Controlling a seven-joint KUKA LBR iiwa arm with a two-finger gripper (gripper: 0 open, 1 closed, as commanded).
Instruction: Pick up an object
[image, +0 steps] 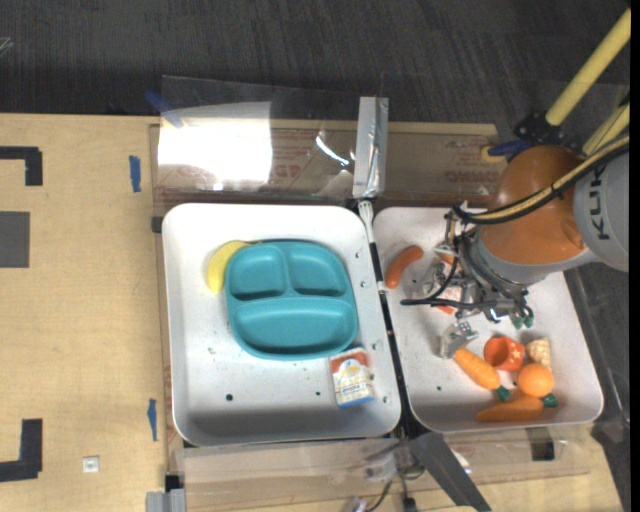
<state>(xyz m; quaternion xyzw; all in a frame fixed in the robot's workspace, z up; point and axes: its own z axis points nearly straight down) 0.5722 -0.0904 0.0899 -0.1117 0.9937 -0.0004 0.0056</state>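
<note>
The tabletop (70, 300) carries two white bins. The left bin (190, 330) holds one teal divided tray (290, 300), which covers most of one yellow object (217, 265), and one small carton (352, 380). The arm (540, 215) hangs over the right bin (575, 330), hiding part of its floor. Its end effector (470, 315) sits low among cables; whether it is apart or together cannot be made out. Beside it lie about five orange and red toy foods (505, 365), clustered and hard to separate, plus one sausage (403, 265) near the bin's left wall.

Orange carrot (476, 368) lies slanted among toy foods in right bin (425, 395).
</note>
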